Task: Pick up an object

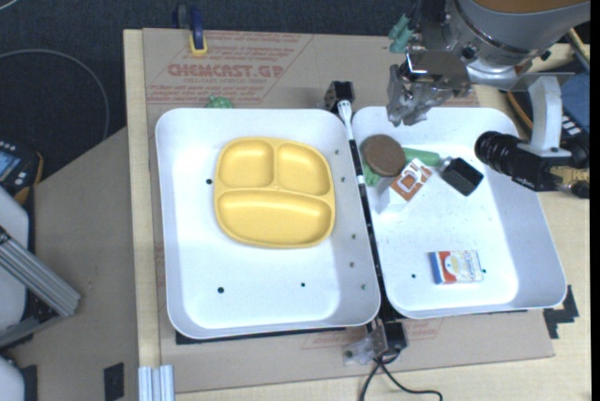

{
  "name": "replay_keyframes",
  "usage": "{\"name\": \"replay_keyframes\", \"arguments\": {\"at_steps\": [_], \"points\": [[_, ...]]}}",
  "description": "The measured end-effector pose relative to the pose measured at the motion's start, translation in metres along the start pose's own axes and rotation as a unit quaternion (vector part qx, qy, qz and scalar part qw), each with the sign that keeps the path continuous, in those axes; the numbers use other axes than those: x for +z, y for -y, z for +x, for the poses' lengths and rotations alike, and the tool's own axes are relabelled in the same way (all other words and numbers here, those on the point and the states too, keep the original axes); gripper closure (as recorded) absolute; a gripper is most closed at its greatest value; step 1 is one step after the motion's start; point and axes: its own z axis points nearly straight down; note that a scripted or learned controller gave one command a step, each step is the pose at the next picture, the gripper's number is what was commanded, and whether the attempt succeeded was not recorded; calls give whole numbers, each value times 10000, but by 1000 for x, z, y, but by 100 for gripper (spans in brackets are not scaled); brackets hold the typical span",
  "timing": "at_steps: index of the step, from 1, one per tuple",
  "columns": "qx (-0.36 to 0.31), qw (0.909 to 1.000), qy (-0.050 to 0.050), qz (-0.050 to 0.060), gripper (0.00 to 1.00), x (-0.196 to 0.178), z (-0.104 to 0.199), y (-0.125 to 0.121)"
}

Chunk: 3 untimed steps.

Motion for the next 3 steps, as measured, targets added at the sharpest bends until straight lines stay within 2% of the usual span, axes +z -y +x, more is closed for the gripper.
{"name": "replay_keyframes", "arguments": {"at_steps": [1,2,3], "points": [[63,10000,14,53,100,12,-27,37],[45,10000,15,24,100,0,-26,35],[43,10000,17,55,100,26,-20,36]]}}
